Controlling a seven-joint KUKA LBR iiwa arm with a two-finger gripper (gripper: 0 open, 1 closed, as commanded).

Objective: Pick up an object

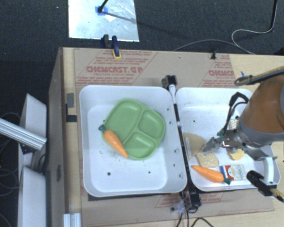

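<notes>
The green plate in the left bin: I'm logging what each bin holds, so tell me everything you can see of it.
The green plate is a pale green sectioned dish with rounded corners, seemingly smooth plastic. Raised ridges split it into three compartments, and nothing lies in them. It lies flat, right way up and turned at an angle, slightly above the middle of the left bin. A toy carrot with a green top rests against its lower-left edge, seemingly overlapping the rim.

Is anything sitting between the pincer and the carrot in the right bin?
Nothing blocks it outright. The pincer hangs over the right bin, and the carrot lies just below it in the view. A pale round piece lies between the two, touching the carrot's upper side; a small card sits at its right end.
</notes>
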